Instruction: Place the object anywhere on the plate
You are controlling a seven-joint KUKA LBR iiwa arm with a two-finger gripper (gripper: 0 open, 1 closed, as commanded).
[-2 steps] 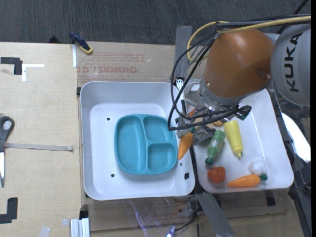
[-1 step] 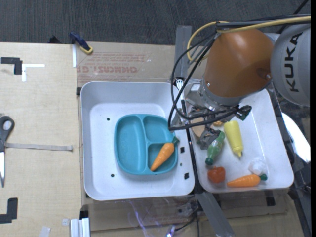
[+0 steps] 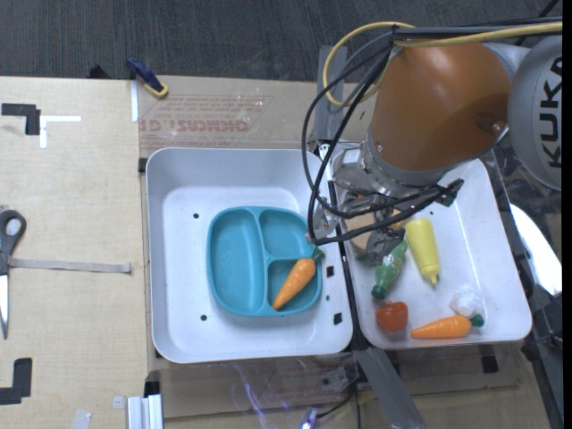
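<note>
A teal divided plate (image 3: 241, 257) lies in the left white bin (image 3: 170, 266). An orange toy carrot (image 3: 295, 281) rests tilted in the plate's lower right compartment, with its green top pointing toward the plate's right rim. My gripper (image 3: 357, 229) hangs under the orange wrist band, over the divide between the two bins, just up and right of the carrot. The wrist and looping cables hide most of it.
The right bin (image 3: 500, 266) holds a yellow bottle (image 3: 424, 248), a green bottle (image 3: 388, 272), a red tomato (image 3: 391, 316), a second carrot (image 3: 441, 328) and a small white item (image 3: 463, 303). Scissors (image 3: 7, 239) lie on the bench at far left.
</note>
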